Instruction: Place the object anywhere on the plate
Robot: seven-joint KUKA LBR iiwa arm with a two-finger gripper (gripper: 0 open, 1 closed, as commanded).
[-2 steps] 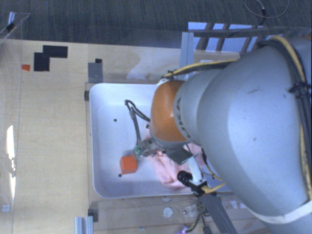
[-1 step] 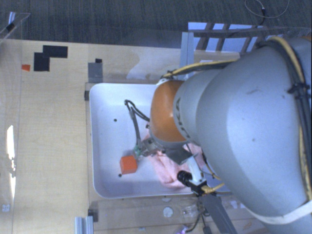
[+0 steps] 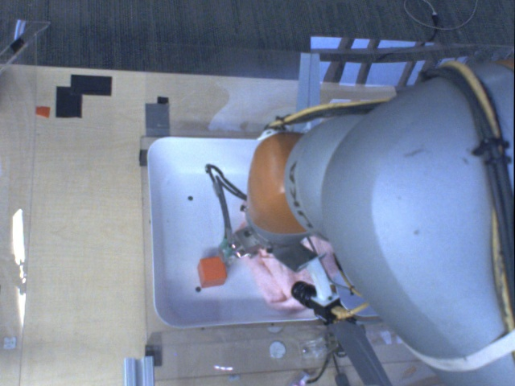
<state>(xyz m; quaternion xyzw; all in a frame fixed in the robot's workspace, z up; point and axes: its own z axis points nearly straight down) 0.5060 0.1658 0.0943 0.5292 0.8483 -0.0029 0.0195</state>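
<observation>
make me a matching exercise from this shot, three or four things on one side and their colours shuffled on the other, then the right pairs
Things:
1. block in the bin
2. bin
3. cloth-like thing under the arm
4. band above the wrist

Colours:
A. pale pink
B. orange, broad and rounded
C. white
D. orange-red, small and boxy

Pairs: 1-D, 2-C, 3-A, 4-B
</observation>
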